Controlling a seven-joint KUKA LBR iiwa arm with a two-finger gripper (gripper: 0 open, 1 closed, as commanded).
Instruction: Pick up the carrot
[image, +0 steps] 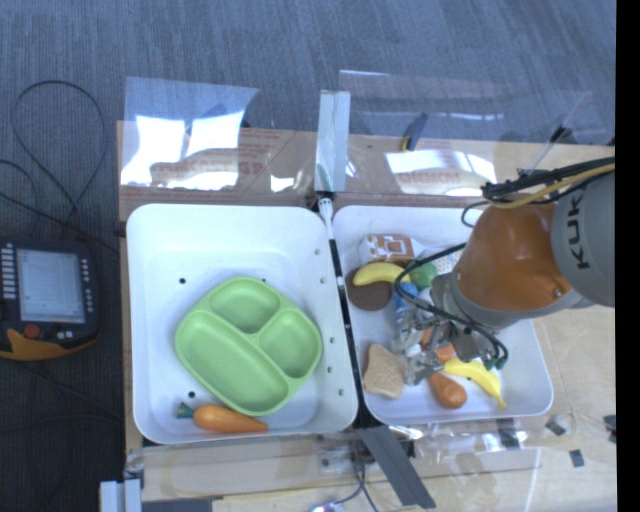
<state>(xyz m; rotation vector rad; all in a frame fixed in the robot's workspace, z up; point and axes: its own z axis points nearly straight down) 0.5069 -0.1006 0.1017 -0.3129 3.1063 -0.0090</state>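
While claw (418, 340) blurs, carrot (230, 419) lies plain.

1. Tool (418, 338) fingers lost in cable clutter; grip unreadable.
2. Arm (520, 255) cut by right edge.
3. Arm covers part of right bin (345, 300).
4. Small green item (422, 273) beside banana (375, 272) half hidden, unidentifiable.
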